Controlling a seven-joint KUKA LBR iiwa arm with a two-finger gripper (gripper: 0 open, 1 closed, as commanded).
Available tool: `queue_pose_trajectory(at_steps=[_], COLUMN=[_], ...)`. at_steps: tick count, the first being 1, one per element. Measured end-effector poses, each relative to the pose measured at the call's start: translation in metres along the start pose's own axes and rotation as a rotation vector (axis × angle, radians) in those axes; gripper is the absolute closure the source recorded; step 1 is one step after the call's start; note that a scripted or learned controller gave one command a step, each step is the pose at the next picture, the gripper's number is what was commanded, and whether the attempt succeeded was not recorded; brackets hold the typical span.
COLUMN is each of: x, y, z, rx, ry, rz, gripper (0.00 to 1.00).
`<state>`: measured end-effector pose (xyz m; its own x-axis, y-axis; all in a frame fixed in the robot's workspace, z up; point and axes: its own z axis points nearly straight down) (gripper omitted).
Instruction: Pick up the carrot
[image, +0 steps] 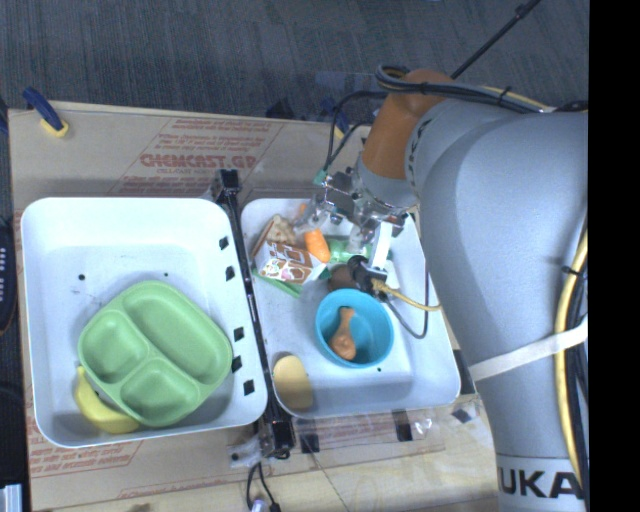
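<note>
The pincer (338, 215) hangs over the far end of the right bin (425, 375), under the grey arm (490, 250) with its orange band (395, 125). How it stands, wide or narrow, cannot be told, for the metal parts blur together there. The carrot (316, 245) lies just beside it in the same bin, a small orange piece near the far wall, touching or close to a colourful packet (283, 264) with a brown wedge (276, 234) at its far side. A dark lump (348, 275) sits between the carrot and a blue bowl (355, 328), which holds a tan drumstick-shaped thing (344, 335). A yellowish round thing (291, 378) rests at the near left corner of that bin.

The left bin (60, 240) carries a green divided plate (155, 352), tilted over a yellow thing (100, 410) that is mostly hidden beneath it.

Both bins stand on brown board (150, 150) printed in red, "CHEMCAST GP", with smaller lines too fine to read. Beyond the bench's far edge is dark grey carpet (200, 50). A blue and yellow clamp (45, 112) sits at the far left corner. White letters "UKA" (540, 486) show on the arm, cut off at the bottom.
</note>
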<state>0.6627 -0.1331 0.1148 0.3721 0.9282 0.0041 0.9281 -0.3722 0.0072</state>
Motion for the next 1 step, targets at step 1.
queue_pose_trajectory(at_steps=[1], x=[-0.0007], y=[0.0011], z=[-0.0120], rx=[0.001], ry=[-0.005], rz=[-0.011], gripper=[1.00])
